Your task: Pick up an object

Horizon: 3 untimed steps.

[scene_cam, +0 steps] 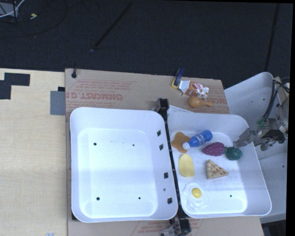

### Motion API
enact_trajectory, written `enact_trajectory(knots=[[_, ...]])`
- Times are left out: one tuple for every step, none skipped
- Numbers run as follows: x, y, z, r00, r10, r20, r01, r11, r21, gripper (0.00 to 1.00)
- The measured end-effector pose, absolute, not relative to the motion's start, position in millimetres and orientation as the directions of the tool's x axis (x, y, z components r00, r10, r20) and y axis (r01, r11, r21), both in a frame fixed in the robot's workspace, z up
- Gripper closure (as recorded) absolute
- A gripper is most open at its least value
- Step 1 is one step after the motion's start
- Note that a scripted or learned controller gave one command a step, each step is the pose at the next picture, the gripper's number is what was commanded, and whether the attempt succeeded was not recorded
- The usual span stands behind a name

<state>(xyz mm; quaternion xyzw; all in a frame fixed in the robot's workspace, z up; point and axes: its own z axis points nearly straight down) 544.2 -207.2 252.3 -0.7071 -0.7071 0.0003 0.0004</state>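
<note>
Over the right bin (261,191), the tool (244,139) is hanging just beside a dark green object (234,153); its grip cannot be told. A purple piece (213,149), blue bottle (201,138), waffle wedge (215,169) and fried egg (196,193) are lying nearby.

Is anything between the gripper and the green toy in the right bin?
Nothing visible. The gripper sits at the right bin's right rim, just right of the green toy, with the purple toy on its far side.
</note>
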Motion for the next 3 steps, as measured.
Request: enact_trajectory(knots=[[509.1, -212, 189, 0.000, 1.000, 0.003, 1.000, 0.000, -0.010, 0.00], [542.7, -177, 84, -0.002, 1.000, 0.000, 1.000, 0.002, 0.001, 0.00], [557.4, -190, 88, -0.003, 1.000, 0.000, 1.000, 0.003, 0.000, 0.00]])
